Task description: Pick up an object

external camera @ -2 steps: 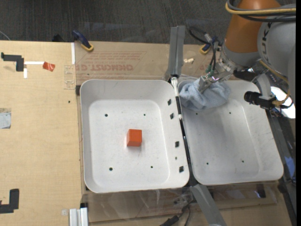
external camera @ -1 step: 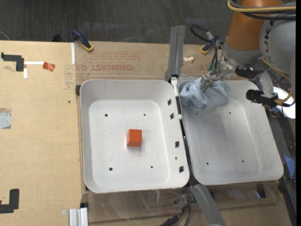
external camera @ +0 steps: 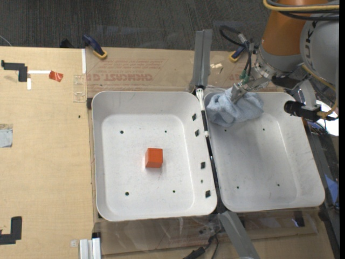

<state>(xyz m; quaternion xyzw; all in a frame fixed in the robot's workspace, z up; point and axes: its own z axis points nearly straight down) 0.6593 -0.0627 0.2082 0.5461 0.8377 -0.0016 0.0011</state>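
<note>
Two white bins side by side on the worktop (external camera: 43,161): left bin (external camera: 108,161), right bin (external camera: 302,171). In the left bin, an orange-red block (external camera: 154,158), resting flat near the middle of the floor, slightly toward the near side, well apart from every wall. In the right bin, a pale blue-grey cloth (external camera: 229,112), bunched in the far left corner, up against the divider between the bins and lapping at the far wall.

Reaching in from the right, the arm (external camera: 294,26) (grey, with the orange band bulging above the wrist). At its end, the pincer (external camera: 240,90), down on the cloth's upper right part, tips sunk into the folds; cloth bunched up around the tips and seemingly pinched between them, though the exact set of the tips blurred and small. Pincer therefore clenched on the cloth, as far as can be made out. Cloth not lifted clear, most of it lying on the bin floor and against the corner.

Beyond the bins, a brown board (external camera: 140,72) with reversed lettering, clamped at its far edge by a blue-and-yellow clamp (external camera: 92,45) on the left. On the worktop's far left, a small red tag (external camera: 56,76) beside a white strip. Rest of the right bin's floor bare white, dotted with small dark holes.
</note>
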